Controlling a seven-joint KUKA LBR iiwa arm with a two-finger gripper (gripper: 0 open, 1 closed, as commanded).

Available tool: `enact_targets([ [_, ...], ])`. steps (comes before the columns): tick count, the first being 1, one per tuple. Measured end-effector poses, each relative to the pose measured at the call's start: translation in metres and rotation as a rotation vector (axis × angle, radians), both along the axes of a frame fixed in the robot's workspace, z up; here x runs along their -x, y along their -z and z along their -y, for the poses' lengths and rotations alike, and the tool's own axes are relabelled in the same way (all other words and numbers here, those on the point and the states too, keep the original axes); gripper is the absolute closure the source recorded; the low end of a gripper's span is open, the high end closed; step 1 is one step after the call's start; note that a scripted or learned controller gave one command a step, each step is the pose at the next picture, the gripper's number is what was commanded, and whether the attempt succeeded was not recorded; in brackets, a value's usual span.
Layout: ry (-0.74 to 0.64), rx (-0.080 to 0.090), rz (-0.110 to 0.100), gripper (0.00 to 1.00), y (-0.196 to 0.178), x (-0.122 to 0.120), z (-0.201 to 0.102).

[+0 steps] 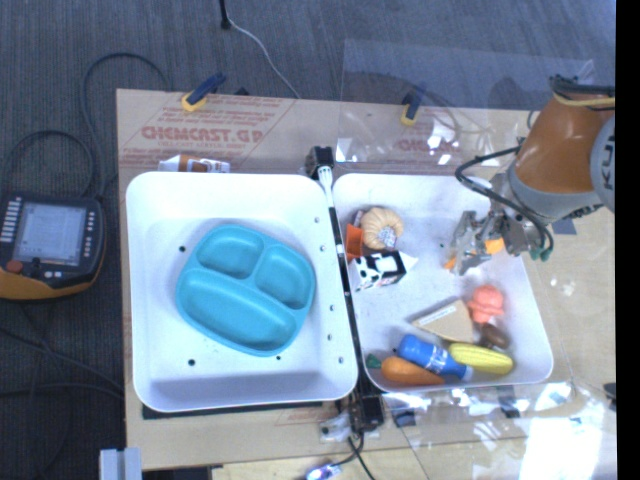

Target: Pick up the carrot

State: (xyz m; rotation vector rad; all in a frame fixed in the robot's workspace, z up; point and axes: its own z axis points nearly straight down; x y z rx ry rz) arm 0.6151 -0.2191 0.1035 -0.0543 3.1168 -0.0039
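- The grey arm with its orange band (562, 153) enters from the right edge of the frame, in its upper right part, and its hand (470, 246) hangs over the upper right part of the right-hand shallow white bin (535, 313).
- Whether the hand is released or clenched cannot be told; it is small and cluttered with cables, with a spot of orange at its tip.
- The orange carrot (408, 371) lies on its side along the lower wall of the right bin, in the lower middle of the frame, well apart from the hand.
- A blue bottle-shaped toy (432, 356) lies just above the carrot and touches it; a yellow corn-like piece (482, 357) lies to its right.
- A pink rounded toy (486, 304) and a flat tan wedge (445, 317) sit above these, toward the right wall.
- Near the bin's upper left are a tan ribbed ball-like object (381, 228), a small orange piece (354, 239) and a black-and-white patterned block (378, 268).
- The left white bin (150, 298) holds a turquoise divided plastic plate (247, 286) with three compartments.
- Both bins rest on a table (150, 133) covered by brown board with red lettering.
- A handheld control pendant with a screen (48, 243) lies on the dark carpet at the left edge of the frame.
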Motion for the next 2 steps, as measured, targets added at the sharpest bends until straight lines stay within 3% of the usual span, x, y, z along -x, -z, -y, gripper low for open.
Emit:
enact_targets([
  [1,-0.179,0.007,-0.007,1.00,-0.135,-0.002,0.004],
  [2,-0.846,0.003,-0.022,1.00,-0.006,-0.017,0.001],
])
